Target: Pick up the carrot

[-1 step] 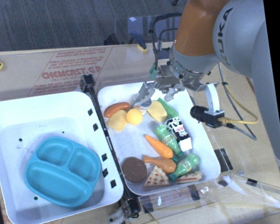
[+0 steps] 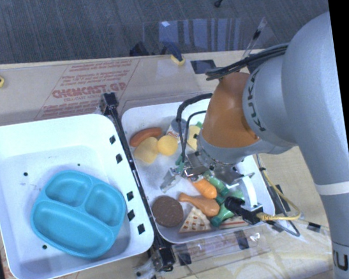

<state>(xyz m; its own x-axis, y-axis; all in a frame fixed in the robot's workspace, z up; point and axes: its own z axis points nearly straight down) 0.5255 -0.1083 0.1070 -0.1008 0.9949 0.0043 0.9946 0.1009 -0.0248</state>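
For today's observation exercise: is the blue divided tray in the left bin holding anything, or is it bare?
Bare. The blue tray shows all three compartments' plain blue floors; the toy food lies in the right bin.

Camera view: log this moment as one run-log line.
task: pick up carrot | arm: over right bin | gripper: low among the toy food | carrot: lying in right bin, not seen held | blue tray: in left bin

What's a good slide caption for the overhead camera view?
KUKA arm's gripper lowered over the carrot among toy foods in the right bin, blue divided tray in the left bin.
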